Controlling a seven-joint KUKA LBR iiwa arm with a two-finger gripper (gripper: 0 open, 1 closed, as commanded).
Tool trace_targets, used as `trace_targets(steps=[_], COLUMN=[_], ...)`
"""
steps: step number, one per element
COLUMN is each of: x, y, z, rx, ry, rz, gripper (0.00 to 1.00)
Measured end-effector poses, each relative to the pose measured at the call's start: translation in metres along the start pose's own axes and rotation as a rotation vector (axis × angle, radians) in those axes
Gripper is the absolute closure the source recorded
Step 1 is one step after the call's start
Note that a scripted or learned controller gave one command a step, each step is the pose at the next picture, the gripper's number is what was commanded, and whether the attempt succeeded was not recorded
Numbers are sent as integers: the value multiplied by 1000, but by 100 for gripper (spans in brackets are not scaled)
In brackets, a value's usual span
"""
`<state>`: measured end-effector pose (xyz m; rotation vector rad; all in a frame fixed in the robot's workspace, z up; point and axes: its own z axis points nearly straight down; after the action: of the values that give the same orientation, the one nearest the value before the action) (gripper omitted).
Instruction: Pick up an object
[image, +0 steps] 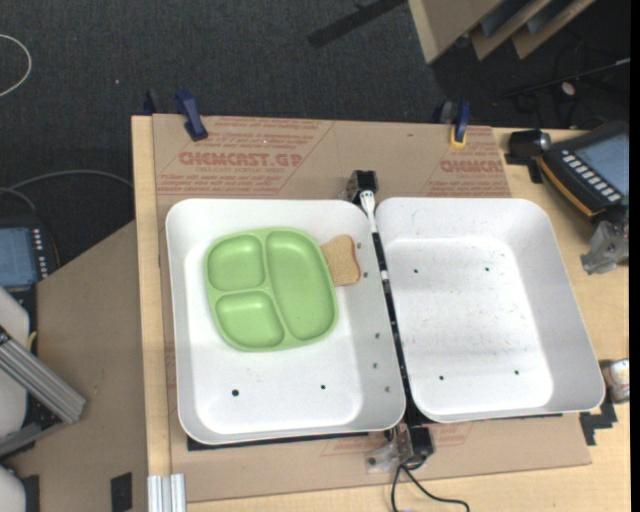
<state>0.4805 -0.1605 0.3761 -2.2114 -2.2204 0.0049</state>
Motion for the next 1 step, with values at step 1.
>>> trace_targets(steps=[1], x=[-66], y=[22], z=[-31], rx=[-14], ry=[-9], rz=[8], gripper=[100])
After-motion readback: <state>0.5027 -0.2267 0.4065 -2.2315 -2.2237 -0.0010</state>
